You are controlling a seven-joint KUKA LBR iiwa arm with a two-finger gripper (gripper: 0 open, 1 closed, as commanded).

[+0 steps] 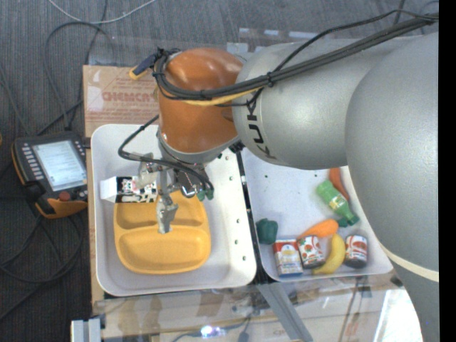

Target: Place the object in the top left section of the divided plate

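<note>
Camera view — hand (165,223) over divided plate (162,251) | left bin (239,212)

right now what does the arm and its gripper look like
The arm is bulky, rounded and silver-grey, with black KUKA lettering near the wrist. A glossy orange band wraps the section above the wrist. Black cables run along the top of the arm and loop round the orange part. Below it hangs the small metal gripper, grey and thin, with dark wires and fittings around its base.
</note>
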